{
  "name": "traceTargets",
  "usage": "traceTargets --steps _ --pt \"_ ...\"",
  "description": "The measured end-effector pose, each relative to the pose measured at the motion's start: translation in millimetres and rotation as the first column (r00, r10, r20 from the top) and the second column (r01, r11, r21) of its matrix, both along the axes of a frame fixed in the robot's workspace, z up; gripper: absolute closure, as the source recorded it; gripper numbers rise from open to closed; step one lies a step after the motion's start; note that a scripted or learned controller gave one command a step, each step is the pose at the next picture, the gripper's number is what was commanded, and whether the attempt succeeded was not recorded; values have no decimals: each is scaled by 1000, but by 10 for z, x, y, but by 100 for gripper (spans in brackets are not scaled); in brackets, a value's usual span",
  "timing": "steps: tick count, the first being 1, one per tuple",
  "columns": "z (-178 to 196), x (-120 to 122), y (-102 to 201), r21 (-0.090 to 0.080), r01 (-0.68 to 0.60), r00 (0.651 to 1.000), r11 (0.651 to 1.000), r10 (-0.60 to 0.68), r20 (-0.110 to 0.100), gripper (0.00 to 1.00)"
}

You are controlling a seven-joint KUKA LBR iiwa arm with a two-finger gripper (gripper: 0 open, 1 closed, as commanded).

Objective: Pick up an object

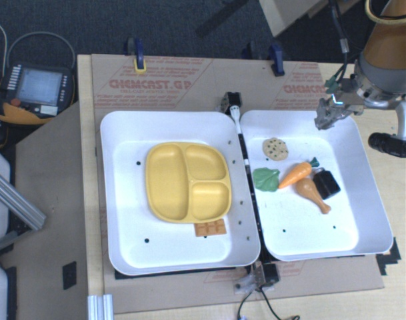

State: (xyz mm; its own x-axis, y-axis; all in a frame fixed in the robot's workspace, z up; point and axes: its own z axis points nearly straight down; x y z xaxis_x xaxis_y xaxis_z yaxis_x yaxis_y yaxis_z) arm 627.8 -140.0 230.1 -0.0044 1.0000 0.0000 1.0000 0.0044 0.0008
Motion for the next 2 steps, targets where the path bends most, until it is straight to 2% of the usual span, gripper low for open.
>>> traceTargets --steps 1,2 --pt "60 -109 607 2 -1 1000 1000 1 -3 100" --pt "53 -341 1159 2 -1 1000 1000 1 -5 100"
